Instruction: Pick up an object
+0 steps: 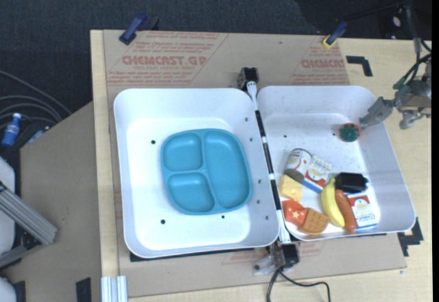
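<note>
Two white bins sit side by side on a surface; the left bin point(137, 225) holds a blue divided plate point(204, 170); the right bin point(394, 163) holds piled toy food point(326, 201); the hand point(394, 110) hovers at its right rim, grip state unclear.

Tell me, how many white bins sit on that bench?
2, side by side: the left bin holds a blue plate; the right bin holds a pile of small toys.

You see a blue divided plate point(205, 171) in the left bin point(130, 156), blue clamps point(132, 29) on the worktop point(103, 88), and cables point(27, 98) at left.
</note>
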Motion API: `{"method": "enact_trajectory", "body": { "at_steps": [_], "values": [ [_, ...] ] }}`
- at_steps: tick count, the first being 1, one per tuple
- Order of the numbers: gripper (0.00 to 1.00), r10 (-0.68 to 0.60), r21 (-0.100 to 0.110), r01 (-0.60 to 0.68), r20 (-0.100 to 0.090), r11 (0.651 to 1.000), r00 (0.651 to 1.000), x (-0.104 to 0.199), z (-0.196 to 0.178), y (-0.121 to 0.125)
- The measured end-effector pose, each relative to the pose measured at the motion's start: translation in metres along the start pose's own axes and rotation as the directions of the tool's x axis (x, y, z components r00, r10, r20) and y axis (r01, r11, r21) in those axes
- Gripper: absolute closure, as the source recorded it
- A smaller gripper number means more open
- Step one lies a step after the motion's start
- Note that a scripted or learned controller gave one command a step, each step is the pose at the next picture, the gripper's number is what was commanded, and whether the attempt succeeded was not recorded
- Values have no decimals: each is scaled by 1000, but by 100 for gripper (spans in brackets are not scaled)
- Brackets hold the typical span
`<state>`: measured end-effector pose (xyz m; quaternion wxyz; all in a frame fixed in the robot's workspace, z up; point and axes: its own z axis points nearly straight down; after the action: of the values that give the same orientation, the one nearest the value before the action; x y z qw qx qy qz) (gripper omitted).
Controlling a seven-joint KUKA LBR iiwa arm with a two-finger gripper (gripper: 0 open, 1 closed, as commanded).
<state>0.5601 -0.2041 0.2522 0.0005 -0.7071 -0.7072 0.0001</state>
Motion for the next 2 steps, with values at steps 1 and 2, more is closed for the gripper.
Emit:
{"method": "enact_trajectory", "body": {
  "at_steps": [1, 2],
  "values": [
    [0, -1, 3, 1, -3, 1000, 1000, -14, 149, 9],
    [0, -3, -2, 3, -3, 1000, 1000, -6, 167, 76]
  ]
}}
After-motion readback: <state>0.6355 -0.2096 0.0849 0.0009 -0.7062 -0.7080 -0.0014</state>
